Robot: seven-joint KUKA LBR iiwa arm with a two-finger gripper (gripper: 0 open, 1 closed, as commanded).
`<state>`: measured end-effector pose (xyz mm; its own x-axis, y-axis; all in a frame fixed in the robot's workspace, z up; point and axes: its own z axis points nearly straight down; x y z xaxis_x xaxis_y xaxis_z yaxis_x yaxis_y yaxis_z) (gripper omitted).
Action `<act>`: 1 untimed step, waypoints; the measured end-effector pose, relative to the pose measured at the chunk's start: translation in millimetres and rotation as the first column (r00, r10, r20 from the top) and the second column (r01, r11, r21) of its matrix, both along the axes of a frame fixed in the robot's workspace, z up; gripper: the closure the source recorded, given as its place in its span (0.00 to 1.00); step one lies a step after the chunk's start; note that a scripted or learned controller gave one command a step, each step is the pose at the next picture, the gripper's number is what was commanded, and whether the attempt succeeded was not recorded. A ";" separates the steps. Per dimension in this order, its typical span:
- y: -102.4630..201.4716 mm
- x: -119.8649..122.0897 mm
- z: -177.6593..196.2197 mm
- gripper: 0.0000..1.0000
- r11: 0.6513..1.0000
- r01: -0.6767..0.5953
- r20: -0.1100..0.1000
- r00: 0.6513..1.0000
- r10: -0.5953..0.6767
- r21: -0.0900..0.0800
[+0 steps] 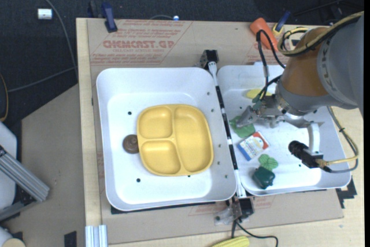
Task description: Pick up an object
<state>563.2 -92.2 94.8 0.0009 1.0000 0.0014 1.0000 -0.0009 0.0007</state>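
Yellow plastic tray (three compartments), possibly glossy

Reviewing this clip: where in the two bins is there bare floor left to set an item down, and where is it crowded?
Left bin: bare floor rings the yellow divided plate, widest along the far wall and near corners; a small brown object touches the plate's left edge. Right bin: crowded around the gripper, the small packet and green items.
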 end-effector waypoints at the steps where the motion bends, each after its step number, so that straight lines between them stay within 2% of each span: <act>1: -4.5 -7.6 -9.8 0.00 1.000 -0.001 -0.002 1.000 0.001 0.000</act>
